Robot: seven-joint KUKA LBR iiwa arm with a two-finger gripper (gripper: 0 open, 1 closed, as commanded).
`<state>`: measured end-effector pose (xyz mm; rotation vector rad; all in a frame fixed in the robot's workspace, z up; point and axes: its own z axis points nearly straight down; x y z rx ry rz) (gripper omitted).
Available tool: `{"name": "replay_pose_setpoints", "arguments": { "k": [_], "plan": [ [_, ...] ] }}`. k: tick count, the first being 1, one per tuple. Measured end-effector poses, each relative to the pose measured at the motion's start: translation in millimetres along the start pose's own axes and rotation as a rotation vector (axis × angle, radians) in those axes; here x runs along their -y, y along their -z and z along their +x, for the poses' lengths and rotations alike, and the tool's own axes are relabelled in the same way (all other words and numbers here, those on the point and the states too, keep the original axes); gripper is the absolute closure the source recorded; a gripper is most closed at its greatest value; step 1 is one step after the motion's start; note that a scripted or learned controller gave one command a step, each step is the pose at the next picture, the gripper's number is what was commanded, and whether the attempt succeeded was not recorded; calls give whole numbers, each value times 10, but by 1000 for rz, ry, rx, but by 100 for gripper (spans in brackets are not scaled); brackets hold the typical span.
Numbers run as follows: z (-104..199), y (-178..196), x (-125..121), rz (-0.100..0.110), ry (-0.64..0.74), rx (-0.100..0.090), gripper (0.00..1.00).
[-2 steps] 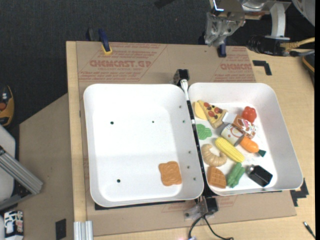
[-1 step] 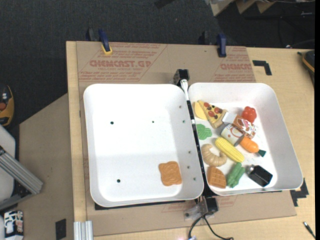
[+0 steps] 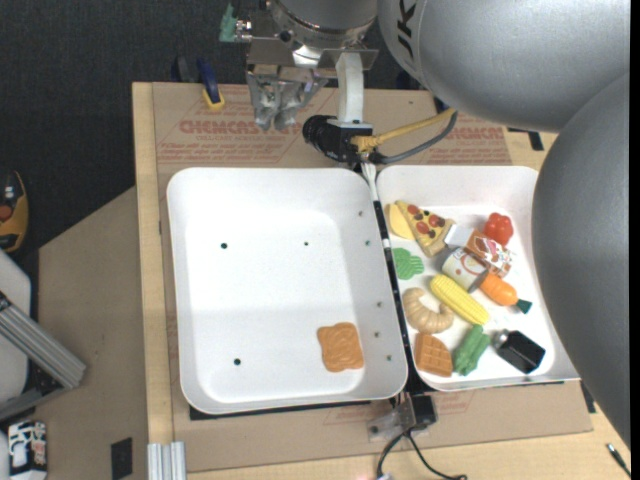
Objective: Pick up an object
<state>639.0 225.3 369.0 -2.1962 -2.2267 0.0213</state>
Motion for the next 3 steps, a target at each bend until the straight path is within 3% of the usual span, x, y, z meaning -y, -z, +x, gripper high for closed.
{"name": "replay_pose_setpoints", "arguments": {
  "k": [1, 2, 3],
  "plan": [
    [-4, 1448, -252, -38, -11, -5, 100],
    [-15, 148, -260, -7, -15, 4, 100],
    [-8, 1327, -247, -34, -11, -4, 100]
  ]
}}
